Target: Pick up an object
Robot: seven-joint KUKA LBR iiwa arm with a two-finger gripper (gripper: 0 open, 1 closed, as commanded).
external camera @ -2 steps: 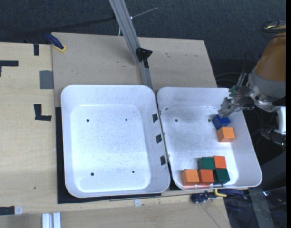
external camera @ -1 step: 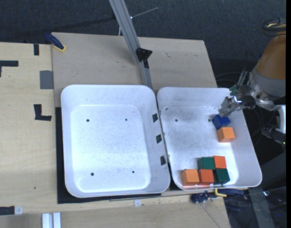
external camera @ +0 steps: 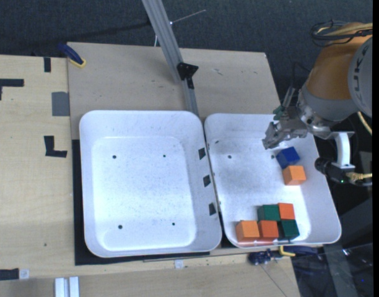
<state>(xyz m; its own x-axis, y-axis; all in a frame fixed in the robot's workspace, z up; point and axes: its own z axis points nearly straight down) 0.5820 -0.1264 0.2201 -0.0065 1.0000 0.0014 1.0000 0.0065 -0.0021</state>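
The claw [external camera: 273,138] is hovering just up-left of a blue block [external camera: 288,156]; whether it is parted is unclear.

A robotics lab: plywood bench [external camera: 146,73], two white bins [external camera: 90,166], robot arm [external camera: 338,79].

A bulky arm [external camera: 338,73] is seen, banded in orange above a rounded grey wrist. Thin cables are looped over its top. A small grey metal gripper [external camera: 277,133] is mounted below the wrist.
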